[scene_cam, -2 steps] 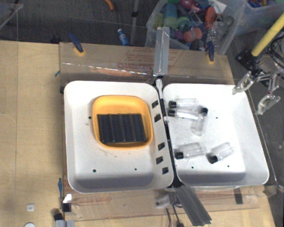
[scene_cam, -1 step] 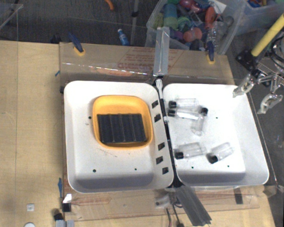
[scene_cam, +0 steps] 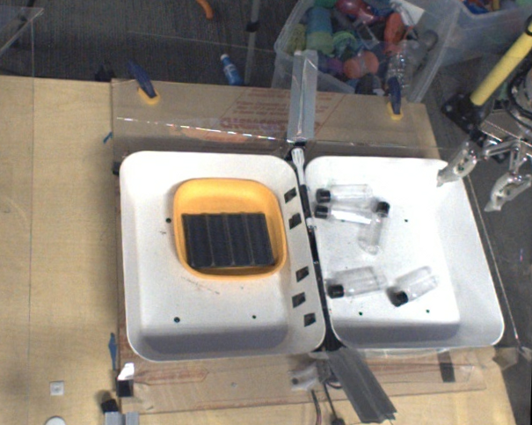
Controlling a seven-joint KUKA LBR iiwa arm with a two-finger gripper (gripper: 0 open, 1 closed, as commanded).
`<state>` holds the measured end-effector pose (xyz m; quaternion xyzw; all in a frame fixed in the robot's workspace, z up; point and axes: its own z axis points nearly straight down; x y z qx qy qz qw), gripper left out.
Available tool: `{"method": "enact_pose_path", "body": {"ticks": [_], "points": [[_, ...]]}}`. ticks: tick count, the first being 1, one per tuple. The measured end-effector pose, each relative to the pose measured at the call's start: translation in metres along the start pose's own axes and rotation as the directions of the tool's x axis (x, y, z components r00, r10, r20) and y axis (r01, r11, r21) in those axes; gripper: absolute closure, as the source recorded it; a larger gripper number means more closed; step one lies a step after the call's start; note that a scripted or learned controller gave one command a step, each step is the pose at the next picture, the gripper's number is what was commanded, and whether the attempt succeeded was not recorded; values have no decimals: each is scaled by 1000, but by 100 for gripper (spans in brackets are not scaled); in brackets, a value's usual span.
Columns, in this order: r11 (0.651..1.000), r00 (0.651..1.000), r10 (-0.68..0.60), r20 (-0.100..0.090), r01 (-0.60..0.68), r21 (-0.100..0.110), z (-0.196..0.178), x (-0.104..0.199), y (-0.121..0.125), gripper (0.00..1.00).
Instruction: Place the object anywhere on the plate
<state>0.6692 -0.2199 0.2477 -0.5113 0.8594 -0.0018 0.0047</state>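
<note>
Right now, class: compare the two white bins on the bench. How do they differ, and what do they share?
The left bin holds an orange plate with a dark ridged insert; the right bin holds several clear vials with black caps. The plate sits flat and central; the vials lie scattered on their sides. The gripper is by the right bin's far corner, away from the left bin. Both are shallow, white and round-cornered.

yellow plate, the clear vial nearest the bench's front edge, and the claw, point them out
yellow plate [scene_cam: 189, 195]: camera view, bare back-left rim.
clear vial [scene_cam: 412, 285]: camera view, middle of its clear body.
claw [scene_cam: 485, 183]: camera view, midway between its fingertips.
</note>
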Motion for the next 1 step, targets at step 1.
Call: {"method": "enact_pose_path", "body": {"ticks": [1], "points": [[990, 990, -143, 0, 143, -2, -3, 0, 0, 0]]}}
